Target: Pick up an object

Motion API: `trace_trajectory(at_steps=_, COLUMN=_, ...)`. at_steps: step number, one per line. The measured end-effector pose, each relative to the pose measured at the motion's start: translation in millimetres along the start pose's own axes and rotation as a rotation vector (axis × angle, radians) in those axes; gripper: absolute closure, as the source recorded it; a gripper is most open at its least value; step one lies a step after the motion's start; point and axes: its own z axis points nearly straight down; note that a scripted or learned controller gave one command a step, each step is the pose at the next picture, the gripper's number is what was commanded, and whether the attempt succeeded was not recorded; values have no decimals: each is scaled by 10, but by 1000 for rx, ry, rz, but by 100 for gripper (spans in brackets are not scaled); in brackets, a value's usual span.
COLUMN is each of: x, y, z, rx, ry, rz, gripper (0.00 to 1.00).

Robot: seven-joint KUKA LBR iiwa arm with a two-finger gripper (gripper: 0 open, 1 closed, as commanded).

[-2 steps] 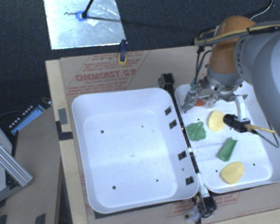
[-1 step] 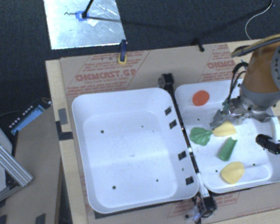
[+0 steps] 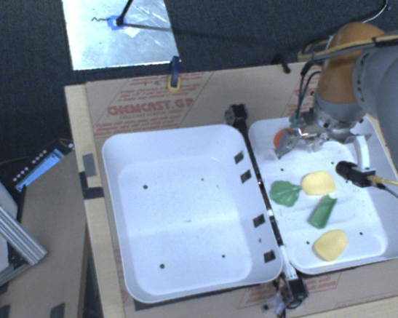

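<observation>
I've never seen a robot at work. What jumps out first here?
The big grey arm with its orange band reaches in from the right, its gripper over the right bin's far corner by a small orange-red piece. Nearer lie a green leaf, a green stick and two yellow lumps.

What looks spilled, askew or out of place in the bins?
Nothing stands out. The green leaf, upper yellow piece, green stick and lower yellow piece lie inside the right bin, none over its rim. An orange item sits partly hidden by the gripper.
</observation>
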Motion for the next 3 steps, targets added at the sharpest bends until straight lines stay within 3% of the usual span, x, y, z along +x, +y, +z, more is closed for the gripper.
trace_trajectory(at_steps=1, x=-236, y=-1047, z=-259, rx=14, ry=2, rz=11, gripper=0)
trace_trajectory(at_steps=2, x=70, y=-611, z=4, rx=3, ry=-1, rz=2, gripper=0)
trace_trajectory(at_steps=3, x=149, y=146, z=-2, rx=-2, ry=-1, rz=0, gripper=0)
